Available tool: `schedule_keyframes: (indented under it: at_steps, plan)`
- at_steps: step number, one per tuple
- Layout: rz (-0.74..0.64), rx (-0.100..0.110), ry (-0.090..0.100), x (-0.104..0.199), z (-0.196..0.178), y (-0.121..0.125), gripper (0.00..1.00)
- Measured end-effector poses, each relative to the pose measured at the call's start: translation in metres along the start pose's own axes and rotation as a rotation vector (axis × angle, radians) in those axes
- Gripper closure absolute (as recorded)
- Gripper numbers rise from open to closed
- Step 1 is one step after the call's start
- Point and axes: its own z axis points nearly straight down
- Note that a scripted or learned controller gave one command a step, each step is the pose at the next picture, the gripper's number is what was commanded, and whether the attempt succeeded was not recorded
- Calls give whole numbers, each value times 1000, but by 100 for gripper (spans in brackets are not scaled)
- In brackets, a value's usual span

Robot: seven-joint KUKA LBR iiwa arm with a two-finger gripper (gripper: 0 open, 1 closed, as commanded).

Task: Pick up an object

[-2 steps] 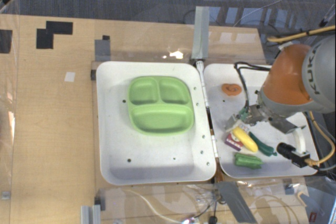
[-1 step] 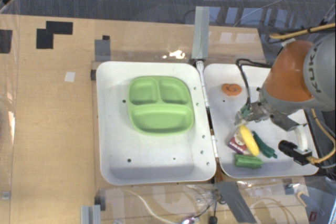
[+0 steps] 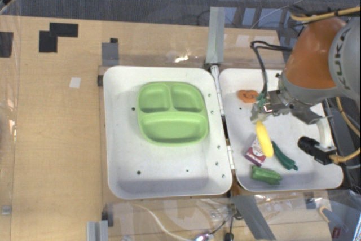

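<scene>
the yellow banana [image 3: 264, 140] lies in your right bin [image 3: 333, 176], just below the gripper [image 3: 260, 110]; your arm [image 3: 316, 62] reaches in from the right, wrist bent down over the bin; you cannot tell the grip state from here.

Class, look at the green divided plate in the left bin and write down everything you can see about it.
The green divided plate is a pale lime, rounded rectangle that looks like smooth moulded plastic. It has three compartments: two smaller ones along the far side and one long one along the near side, parted by raised ridges. It lies flat, right side up, slightly turned, near the middle of the left shallow white bin. It rests on the bin floor; nothing lies in it or touches it otherwise.
</scene>
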Motion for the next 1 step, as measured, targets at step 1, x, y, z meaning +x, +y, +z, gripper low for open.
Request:
schedule_keyframes:
  at_steps: [1]
  plan:
    - [1, 0, 0, 0, 0, 0, 0]
